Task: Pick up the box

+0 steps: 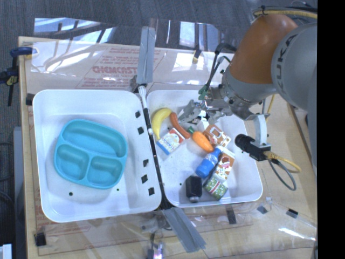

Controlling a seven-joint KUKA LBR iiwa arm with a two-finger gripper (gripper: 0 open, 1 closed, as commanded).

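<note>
Several small cartons lie in the right bin [245, 190]. A white box with a red and green print [171, 142] rests beside the banana [158, 121]. A red-and-white box [218, 136] sits just right of the carrot [202, 140]. A green-and-red carton [218, 181] lies near the front wall. My gripper [195, 112] hangs low over the back of this bin, above and between the first two boxes, close to the orange sausage-shaped toy [178, 124]. Nothing is visibly held.
A blue bottle [208, 163] and a black cylinder [193, 188] lie toward the front of the right bin. The left bin [43, 107] holds a blue divided plate [90, 153]. A raised divider [146, 144] separates the bins. The arm's body [269, 53] covers the back right corner.
</note>
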